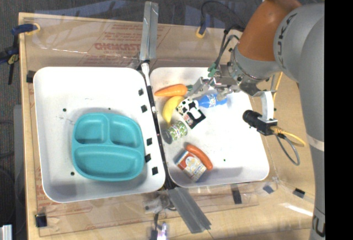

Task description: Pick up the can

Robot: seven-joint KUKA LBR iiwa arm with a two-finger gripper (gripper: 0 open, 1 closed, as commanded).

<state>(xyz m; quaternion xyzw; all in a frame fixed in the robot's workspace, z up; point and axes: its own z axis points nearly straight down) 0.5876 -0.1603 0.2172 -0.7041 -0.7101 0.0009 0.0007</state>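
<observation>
A teal tray [107, 146] fills the left bin [49, 90]. In the right bin, the can [177, 131] lies near the divider, below a banana [169, 107]. The pincer [212, 87] hovers further right; its grip cannot be told.

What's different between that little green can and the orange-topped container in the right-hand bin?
The can is green and white; the orange-topped container is orange and white with printed pictures. The can looks smaller. The can lies beside the banana near the bin's left wall; the container sits alone toward the front. Both lie tipped on their sides in the right bin.
</observation>
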